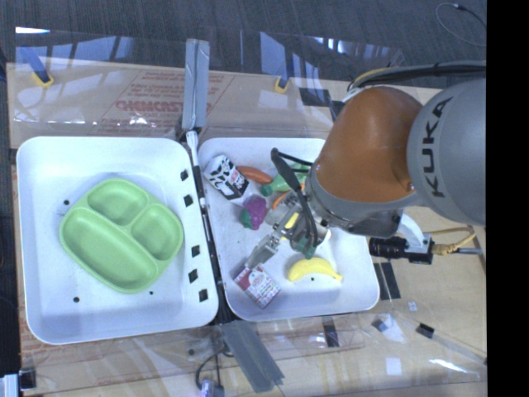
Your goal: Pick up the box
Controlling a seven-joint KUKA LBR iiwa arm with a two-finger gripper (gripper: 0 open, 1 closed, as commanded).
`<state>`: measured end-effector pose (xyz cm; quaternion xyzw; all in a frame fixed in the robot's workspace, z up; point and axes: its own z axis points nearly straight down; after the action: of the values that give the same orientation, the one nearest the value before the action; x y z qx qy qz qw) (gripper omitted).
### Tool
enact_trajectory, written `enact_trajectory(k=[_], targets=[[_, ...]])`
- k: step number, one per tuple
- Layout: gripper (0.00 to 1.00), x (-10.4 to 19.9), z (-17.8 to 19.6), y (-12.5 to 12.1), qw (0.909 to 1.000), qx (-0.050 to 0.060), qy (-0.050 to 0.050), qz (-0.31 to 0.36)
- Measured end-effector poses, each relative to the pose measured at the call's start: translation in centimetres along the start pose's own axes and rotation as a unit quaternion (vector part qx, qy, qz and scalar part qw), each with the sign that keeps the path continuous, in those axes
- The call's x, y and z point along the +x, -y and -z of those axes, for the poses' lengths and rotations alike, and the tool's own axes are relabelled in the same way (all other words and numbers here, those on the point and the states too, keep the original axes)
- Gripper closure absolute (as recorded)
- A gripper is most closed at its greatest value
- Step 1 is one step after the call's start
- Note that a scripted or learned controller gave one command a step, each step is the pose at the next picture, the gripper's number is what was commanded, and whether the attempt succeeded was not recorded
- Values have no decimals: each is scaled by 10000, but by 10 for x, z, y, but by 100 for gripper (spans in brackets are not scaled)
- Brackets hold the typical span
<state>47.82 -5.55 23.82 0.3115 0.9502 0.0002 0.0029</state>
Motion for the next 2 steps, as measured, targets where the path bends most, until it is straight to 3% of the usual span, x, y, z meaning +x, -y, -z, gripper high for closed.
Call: enact_trajectory(k=[1,2], targets=[[0,-26,-23,-14,9987,6,-13,519],[0,-26,41,-53,9929,-3,1,1190]])
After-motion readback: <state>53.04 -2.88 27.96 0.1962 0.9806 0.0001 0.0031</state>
